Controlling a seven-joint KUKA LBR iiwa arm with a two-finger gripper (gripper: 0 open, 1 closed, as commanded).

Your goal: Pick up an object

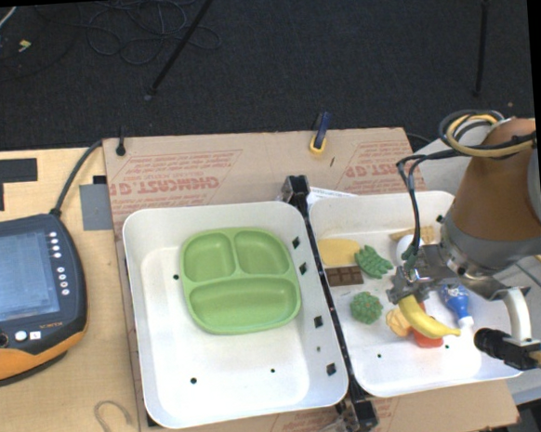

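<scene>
The right bin holds several toy foods. A yellow banana lies over a red piece, with an orange piece at its left. A green broccoli piece sits left of those, a second green piece above it. A chocolate bar and a yellow wedge lie toward the bin's left. A blue and white tube lies on the right. My gripper hangs low over the bin, just above the banana's upper end, with nothing seen held.
The left bin carries a green divided plate. A tablet-like pendant rests on the bench at far left. A blue and yellow clamp sits at the cardboard's back edge. Cables loop above the arm's orange wrist.
</scene>
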